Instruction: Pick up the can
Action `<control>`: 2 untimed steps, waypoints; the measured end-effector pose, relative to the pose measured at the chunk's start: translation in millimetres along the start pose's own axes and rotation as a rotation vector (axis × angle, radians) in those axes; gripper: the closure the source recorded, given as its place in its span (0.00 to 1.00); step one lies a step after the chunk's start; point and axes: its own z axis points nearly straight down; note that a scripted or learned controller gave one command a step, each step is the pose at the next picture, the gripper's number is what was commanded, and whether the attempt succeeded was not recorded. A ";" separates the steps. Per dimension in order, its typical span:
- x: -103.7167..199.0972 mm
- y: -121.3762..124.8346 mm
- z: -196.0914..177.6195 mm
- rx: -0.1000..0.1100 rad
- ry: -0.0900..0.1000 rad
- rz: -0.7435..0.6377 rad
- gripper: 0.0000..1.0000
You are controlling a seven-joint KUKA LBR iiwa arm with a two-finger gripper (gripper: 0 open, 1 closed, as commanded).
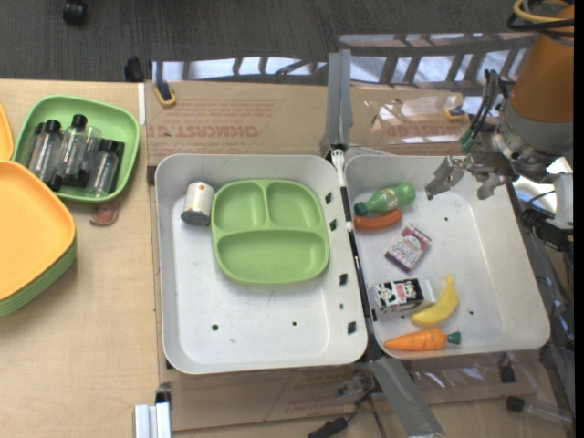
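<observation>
The can point(196, 203) is a small silver cylinder lying on its side in the left bin point(265, 336), just left of the green divided plate point(270, 229). My gripper point(464, 177) hovers over the back right part of the right bin point(497, 272), far to the right of the can. Its two dark fingers are spread apart with nothing between them.
The right bin holds a green bottle point(388, 196), a red pepper point(377, 219), a small maroon box point(408, 247), a black-and-white carton point(402, 294), a banana point(437, 303) and a carrot point(417, 340). A green tray of vials point(75, 149) and orange plates point(32, 235) sit left.
</observation>
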 end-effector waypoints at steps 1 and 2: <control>32.5 -16.1 98.9 -0.002 0.000 -0.378 0.00; 8.7 -58.7 144.7 -0.001 0.001 -0.449 0.00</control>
